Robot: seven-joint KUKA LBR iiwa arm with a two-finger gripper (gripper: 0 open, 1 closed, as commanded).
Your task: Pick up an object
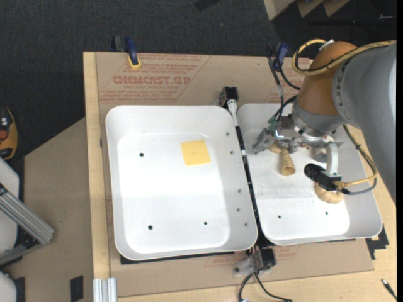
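Pincer (296, 145), metallic, low in right bin (302, 225); grip state indeterminable. Flat yellow square (195, 152) in smooth left bin (126, 187).

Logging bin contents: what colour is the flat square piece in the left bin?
Yellow. The flat square piece lies on the left bin floor, clearest in the camera view.

Brown bench board (157, 74) with two white bins side by side: left bin (119, 168), right bin (302, 222).

arm (365, 87): cut off at right edge | right bin (296, 222): far rim partly hidden under arm | tool fingers: state unclear
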